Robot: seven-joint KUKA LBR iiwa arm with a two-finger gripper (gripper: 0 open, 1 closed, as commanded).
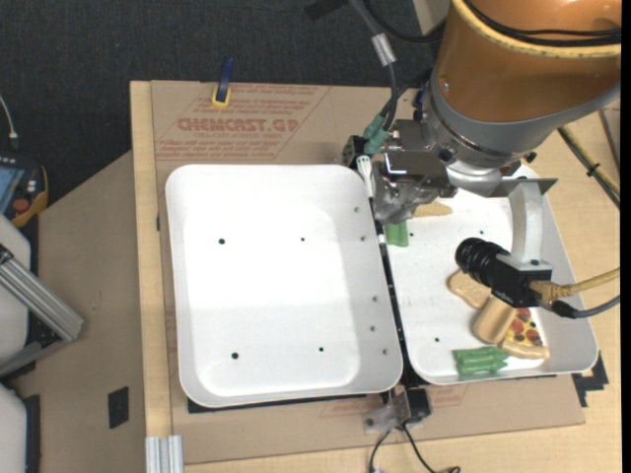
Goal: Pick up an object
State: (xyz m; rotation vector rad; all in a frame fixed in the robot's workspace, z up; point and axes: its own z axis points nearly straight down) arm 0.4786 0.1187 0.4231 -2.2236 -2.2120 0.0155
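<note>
Claw (pixel 397 205) is low at the right bin's (pixel 429 304) left wall, toward its far corner. Can't tell how far open it is or whether it has hold of anything. Green piece (pixel 396 233) sits directly under the claw, just inside that wall; contact unclear. Tan stick (pixel 435 208) is just beside the claw, further into the bin. Near the bin's front right: tan bread-like pieces (pixel 463 286), pizza slice (pixel 525 335), flat green item (pixel 480 362). Left bin (pixel 266 294) butts against that same wall.
</note>
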